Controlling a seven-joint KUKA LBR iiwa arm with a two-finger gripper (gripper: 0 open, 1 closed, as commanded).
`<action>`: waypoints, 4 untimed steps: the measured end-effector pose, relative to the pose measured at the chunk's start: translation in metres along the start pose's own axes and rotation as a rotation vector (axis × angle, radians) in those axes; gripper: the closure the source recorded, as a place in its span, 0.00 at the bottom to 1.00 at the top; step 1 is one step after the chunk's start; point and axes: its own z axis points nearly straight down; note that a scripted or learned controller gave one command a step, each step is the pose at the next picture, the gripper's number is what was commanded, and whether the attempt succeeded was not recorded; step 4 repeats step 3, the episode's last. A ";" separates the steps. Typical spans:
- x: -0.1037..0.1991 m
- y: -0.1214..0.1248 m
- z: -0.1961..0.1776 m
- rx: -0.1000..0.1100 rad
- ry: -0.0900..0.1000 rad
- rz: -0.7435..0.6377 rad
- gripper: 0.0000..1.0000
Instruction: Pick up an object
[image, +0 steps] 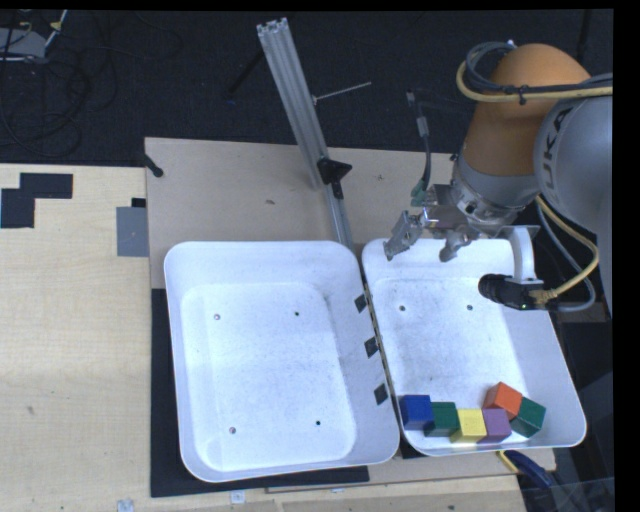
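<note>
Several small blocks lie clustered in the near corner of the right bin (470, 330): a blue block (415, 410), a dark green block (441, 418), a yellow block (468, 424), a purple block (496, 423), an orange block (506, 398) and a green block (529, 415). My gripper (428, 243) hangs over the far edge of the right bin, well away from the blocks. Its two fingers stand apart with nothing between them.
The left bin (265, 350) lies beside the right one, with black clips along the shared edge. A slanted metal rail (300, 120) rises behind the bins. The grey arm with its orange band (520, 100) fills the upper right.
</note>
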 end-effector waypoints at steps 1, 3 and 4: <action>-0.013 -0.005 -0.084 -0.003 -0.002 0.003 0.00; -0.048 -0.016 -0.109 0.002 -0.003 0.006 0.00; -0.048 -0.016 -0.109 0.002 -0.003 0.006 0.00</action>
